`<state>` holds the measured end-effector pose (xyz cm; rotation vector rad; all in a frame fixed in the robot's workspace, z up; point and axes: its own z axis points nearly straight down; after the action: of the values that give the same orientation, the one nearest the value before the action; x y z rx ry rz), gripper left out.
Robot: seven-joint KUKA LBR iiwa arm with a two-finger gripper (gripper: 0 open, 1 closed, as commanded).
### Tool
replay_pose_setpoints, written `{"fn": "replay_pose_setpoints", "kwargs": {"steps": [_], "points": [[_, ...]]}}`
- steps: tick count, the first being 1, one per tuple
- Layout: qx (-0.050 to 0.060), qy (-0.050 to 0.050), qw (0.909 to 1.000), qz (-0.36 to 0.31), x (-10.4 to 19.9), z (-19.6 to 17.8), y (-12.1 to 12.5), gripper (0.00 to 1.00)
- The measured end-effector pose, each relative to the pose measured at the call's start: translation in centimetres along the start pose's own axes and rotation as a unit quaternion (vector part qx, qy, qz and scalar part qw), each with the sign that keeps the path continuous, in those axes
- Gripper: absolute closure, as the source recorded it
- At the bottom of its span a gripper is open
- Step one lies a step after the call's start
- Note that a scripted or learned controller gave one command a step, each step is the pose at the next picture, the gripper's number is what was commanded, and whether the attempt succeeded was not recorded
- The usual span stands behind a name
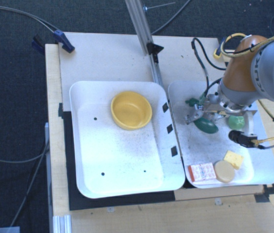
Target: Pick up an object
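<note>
So the bench (103,52) is a pale wood-looking top, and it carries two shallow white bins sitting side by side, smooth plastic with rounded corners. The left bin (122,178) has one thing in it: a round yellow bowl (131,110), matte, up near its far edge, well apart from everything else. You can also see dark speckling on that bin's floor.

The right bin (195,149) holds the rest. One grey arm (253,72) with the orange band reaches in over it from the right. Under the wrist there's one dark green rounded object (206,125) and one lighter green blob (236,121) just beside it. Along the near edge: one small flat red-and-white packet (202,172), one tan round disc (225,171) touching it, and one pale yellow wedge (233,158) right behind the disc.

The tool (197,114) hangs low in the right bin, right next to the dark green object, maybe touching it. Honestly can't tell how far open it is, too much clutter around there.
</note>
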<state>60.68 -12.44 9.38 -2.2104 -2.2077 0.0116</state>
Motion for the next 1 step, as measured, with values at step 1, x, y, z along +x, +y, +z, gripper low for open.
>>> {"fn": "replay_pose_setpoints", "kwargs": {"steps": [1], "points": [[-0.003,0.001,1.0000,0.000,0.07,-1.51,0.20,1.00]]}}
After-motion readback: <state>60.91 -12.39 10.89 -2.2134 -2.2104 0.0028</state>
